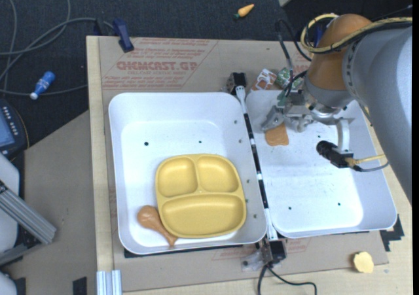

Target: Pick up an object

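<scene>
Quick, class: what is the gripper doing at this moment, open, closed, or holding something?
Gripper: it cannot be told whether it is open or closed; it sits low in the right bin beside a small orange piece, with no grasp visible.

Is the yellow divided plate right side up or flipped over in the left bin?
Right side up. The yellow divided plate lies flat in the left bin, its three compartments facing up with raised dividers visible.

High slanted overhead on both bins (124, 176)
</scene>
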Controlling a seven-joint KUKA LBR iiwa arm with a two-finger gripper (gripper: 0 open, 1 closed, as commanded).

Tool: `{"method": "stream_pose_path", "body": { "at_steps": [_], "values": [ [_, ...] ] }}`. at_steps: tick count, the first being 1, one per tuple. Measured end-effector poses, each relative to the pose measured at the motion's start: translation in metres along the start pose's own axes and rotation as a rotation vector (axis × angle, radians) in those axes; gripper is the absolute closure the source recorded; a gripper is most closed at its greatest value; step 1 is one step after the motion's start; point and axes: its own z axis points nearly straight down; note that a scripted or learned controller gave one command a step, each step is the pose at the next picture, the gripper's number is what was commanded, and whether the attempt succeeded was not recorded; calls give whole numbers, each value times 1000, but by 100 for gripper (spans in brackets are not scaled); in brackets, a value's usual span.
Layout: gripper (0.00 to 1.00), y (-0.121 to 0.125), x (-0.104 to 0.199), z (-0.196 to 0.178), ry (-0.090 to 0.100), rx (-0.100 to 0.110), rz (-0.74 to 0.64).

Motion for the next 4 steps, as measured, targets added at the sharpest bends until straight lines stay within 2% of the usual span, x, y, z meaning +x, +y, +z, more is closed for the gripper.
{"method": "stream_pose_path", "body": {
  "at_steps": [3,4],
  "values": [
    [0,0,-4,0,0,4,2],
    [100,1,-4,-12,0,-1,1]
  ]
}}
